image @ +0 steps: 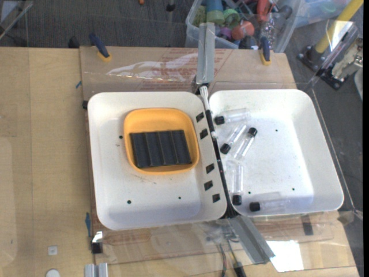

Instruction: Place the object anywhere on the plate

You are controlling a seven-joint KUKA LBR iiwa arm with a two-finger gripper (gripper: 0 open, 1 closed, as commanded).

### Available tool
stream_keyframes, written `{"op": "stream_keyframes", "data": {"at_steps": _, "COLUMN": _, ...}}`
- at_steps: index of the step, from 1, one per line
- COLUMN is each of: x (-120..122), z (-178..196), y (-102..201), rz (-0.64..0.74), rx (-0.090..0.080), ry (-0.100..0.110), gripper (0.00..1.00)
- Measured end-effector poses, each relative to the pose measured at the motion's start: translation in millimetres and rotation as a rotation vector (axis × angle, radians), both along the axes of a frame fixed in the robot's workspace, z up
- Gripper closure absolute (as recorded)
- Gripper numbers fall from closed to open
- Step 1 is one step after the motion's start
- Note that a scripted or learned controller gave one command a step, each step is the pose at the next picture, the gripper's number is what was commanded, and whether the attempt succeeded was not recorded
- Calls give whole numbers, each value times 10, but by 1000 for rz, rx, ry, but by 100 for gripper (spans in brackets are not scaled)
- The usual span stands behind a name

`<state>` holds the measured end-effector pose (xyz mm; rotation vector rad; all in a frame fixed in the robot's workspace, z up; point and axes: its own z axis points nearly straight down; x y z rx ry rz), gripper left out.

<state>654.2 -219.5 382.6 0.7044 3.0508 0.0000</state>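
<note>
A: Where's the object?

B: A dark ribbed block point(160, 149) lies flat on the orange plate point(134, 126). It covers the plate's near half and sits inside the rim.

A: And the plate?

B: In the left bin point(109, 195), toward its far edge and nearer the divider point(214, 154) than the bin's left wall.

A: What about the right bin point(300, 154)?

B: Several clear tubes with black caps. A cluster point(236, 134) lies in the far-left corner of that bin, close to the divider. One tube point(236, 180) lies along the left wall farther toward the near edge, and another point(268, 203) lies along the near wall.

A: The pincer, apart or together?

B: I cannot tell; nothing here lets me judge it.

A: Anything else on the surface point(40, 154)?

B: Both bins rest on a brown board with tape and clear film at its far edge. Blue clamps point(101, 48) grip the far side of that board, one at the left and one at the right. Past the far edge stands a clear tub point(248, 10) of coloured toys.
</note>
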Motion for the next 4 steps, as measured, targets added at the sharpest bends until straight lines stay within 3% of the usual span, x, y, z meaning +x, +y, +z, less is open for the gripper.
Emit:
{"op": "stream_keyframes", "data": {"at_steps": 1, "x": -30, "z": 535, "y": -28, "rz": 336, "rx": -3, "ry": -1, "gripper": 100}}
{"op": "stream_keyframes", "data": {"at_steps": 2, "x": -65, "z": 546, "y": -20, "rz": 595, "rx": -3, "ry": 2, "gripper": 100}}
{"op": "stream_keyframes", "data": {"at_steps": 3, "x": 139, "z": 155, "y": -11, "rz": 853, "rx": -2, "ry": 5, "gripper": 100}}
{"op": "stream_keyframes", "data": {"at_steps": 4, "x": 44, "z": 546, "y": -26, "rz": 1238, "rx": -10, "ry": -1, "gripper": 100}}
